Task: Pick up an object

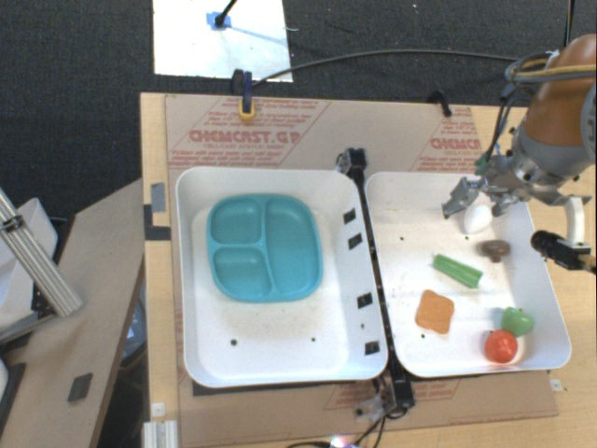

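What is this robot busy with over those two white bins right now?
A grey and orange arm reaches in from the right, and its gripper sits low over the far part of the right bin, right at a white object. A brown piece, a green stick, an orange piece, a green item and a red ball lie loose there. The left bin holds a teal divided plate.

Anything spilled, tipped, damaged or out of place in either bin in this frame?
Nothing stands out. The teal divided plate lies flat in the left bin. In the right bin, the green piece, orange piece, red ball and small brown item lie apart, all inside the walls. The pincer hovers over a white object.
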You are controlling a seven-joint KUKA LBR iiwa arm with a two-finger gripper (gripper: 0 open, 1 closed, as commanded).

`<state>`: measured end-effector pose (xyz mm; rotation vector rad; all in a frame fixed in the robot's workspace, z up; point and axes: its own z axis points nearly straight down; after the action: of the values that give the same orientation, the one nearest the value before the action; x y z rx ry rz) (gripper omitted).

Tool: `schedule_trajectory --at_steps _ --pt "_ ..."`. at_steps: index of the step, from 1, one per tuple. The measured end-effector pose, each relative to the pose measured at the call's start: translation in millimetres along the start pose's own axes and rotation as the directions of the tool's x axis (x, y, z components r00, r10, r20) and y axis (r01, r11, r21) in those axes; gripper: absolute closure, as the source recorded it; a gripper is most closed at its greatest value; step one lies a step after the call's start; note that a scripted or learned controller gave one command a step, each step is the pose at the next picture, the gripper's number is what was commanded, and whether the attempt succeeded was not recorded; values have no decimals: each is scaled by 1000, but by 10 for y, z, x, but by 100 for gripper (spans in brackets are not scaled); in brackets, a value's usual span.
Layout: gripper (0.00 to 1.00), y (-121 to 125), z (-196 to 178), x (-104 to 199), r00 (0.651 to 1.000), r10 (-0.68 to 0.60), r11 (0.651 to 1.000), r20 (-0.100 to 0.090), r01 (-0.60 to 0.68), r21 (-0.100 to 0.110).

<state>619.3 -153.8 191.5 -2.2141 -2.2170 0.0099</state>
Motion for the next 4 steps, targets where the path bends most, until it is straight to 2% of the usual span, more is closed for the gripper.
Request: schedule_trajectory --at_steps 1,3,4 --pt "0 29 -71 2 1000 -2 1000 2 2 -12" --pt "0 64 1039 -64 1000 0 1000 1 0 -9" --pt "100 85 895 -69 1000 0 1000 3 0 -16"
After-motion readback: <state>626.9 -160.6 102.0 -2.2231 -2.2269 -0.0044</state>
